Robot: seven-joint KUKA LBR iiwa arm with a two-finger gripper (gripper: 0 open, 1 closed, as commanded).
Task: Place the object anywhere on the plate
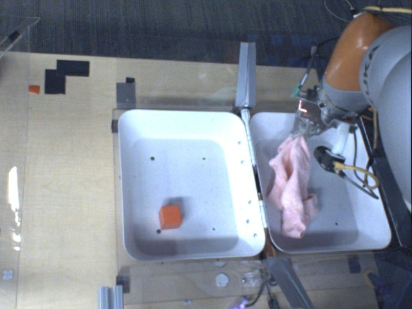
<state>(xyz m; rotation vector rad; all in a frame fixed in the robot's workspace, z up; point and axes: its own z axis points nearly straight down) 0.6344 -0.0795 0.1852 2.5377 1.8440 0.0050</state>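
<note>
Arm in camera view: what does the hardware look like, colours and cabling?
The arm has a rounded grey shell with an orange band above the wrist. Below it sits a pale metal gripper. Thin black and yellowish cables loop off a black connector beside it.

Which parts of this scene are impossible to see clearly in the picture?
- Gripper, camera view: the wrist above and the pink cloth below cover it, so whether the cloth is gripped cannot be told.
- Right bin floor: partly hidden under the cloth.
- Arm: cut off by the right edge.
- Orange block: too small for detail.
</note>
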